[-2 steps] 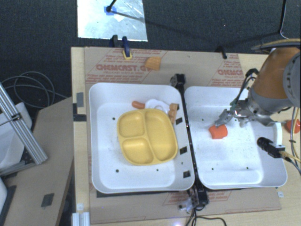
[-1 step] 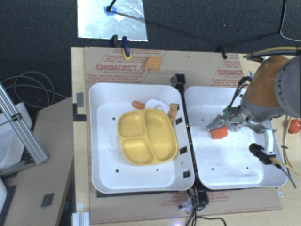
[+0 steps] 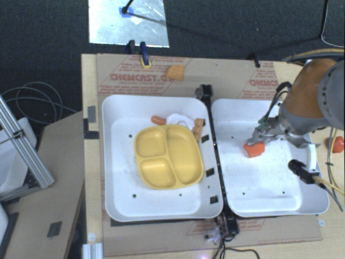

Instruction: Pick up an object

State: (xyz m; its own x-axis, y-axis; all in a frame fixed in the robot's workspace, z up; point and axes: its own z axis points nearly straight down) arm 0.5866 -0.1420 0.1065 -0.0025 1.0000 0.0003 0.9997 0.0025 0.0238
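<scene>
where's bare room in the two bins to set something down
Right bin: bare floor in front of the orange block, toward the near rim. Left bin: strips along its left wall and near edge. Crowded: the yellow divided plate and bits behind it; the gripper over the block.

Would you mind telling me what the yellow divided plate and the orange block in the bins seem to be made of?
The yellow divided plate looks like moulded plastic, matte, with smooth rounded compartments. The orange block, beside the end effector, may be foam or plastic: uniform colour, no shine.
</scene>
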